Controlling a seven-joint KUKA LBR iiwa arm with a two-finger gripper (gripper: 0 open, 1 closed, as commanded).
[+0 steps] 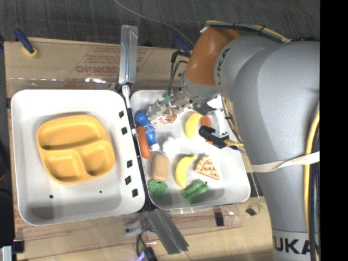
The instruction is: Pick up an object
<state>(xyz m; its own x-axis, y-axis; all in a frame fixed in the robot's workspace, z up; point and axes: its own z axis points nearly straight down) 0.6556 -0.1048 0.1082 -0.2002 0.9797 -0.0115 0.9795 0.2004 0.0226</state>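
Reaching in from the right, the grey arm (272, 102) bends over the right bin (239, 192), orange band (209, 56) uppermost. Gripper (163, 109) sits low at the bin's far left corner; whether it is released or clenched cannot be told, metal parts and clutter blur together there.

Right bin contents: blue bottle (145, 126) and orange carrot (143, 141) along the left wall, tan bread piece (160, 167) beside them, yellow banana (184, 171) mid-bin, pizza slice (207, 168) to its right, yellow lemon (192, 125) near the arm, green items (194, 191) at the near edge.

Left bin (32, 200) holds a yellow divided tray (75, 147).
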